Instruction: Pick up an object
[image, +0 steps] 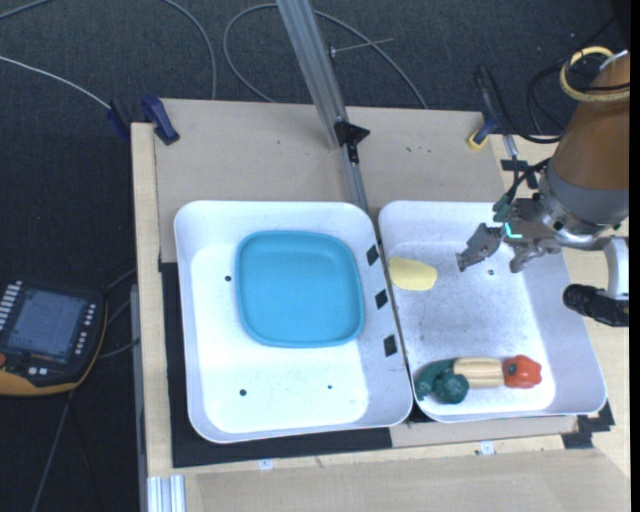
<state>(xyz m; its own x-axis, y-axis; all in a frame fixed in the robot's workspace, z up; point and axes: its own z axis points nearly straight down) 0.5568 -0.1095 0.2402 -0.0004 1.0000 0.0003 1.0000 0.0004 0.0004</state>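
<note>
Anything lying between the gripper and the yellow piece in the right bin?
Nothing: in the camera view, only bare white floor of the right bin separates the gripper from the yellow piece.

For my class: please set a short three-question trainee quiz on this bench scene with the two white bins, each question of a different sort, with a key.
1. True or false: the blue plate lies in the left bin.
2. Which thing in the right bin lies nearest the gripper? A the yellow piece; B the green item; C the red item.
3. Fill in: between the green and red items lies a ___ -coloured piece.

Key: 1 true; 2 A; 3 tan.
</note>
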